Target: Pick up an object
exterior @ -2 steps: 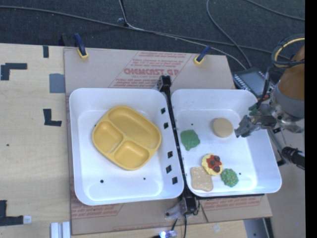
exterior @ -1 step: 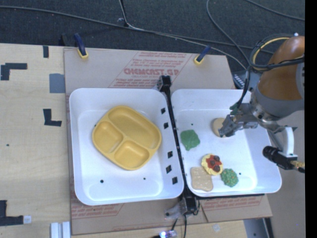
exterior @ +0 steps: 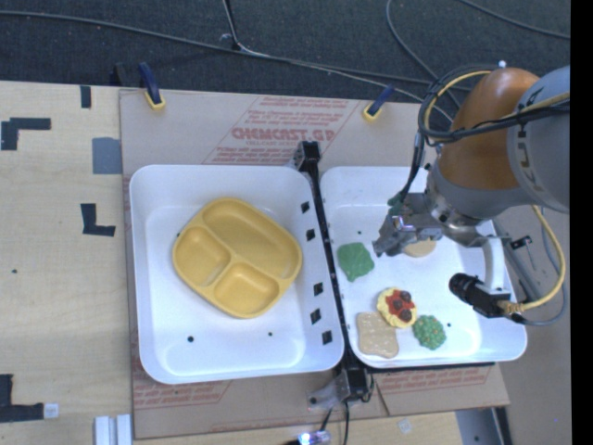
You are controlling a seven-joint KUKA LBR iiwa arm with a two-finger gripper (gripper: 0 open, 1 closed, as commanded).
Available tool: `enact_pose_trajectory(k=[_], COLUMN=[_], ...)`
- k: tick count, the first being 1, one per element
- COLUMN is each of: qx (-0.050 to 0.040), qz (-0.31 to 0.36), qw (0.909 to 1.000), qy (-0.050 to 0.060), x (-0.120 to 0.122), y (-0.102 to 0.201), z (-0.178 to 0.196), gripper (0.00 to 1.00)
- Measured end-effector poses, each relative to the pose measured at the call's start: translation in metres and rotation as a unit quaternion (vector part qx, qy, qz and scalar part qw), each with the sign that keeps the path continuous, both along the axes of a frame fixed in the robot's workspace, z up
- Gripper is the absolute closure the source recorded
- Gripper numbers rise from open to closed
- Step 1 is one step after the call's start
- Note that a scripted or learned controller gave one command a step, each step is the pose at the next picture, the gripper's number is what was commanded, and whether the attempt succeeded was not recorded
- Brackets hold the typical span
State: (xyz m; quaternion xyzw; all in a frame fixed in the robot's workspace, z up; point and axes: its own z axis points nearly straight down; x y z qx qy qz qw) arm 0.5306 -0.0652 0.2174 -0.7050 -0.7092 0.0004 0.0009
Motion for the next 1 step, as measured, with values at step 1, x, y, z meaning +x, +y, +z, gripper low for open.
enact_pose_trajectory(k=[1], qx=[0.0002], qz=[0.000], qw=[1.0000], qy=[0.000], x=[-0.0012], y=[0.0525], z=[-0.0035], gripper=[1.00])
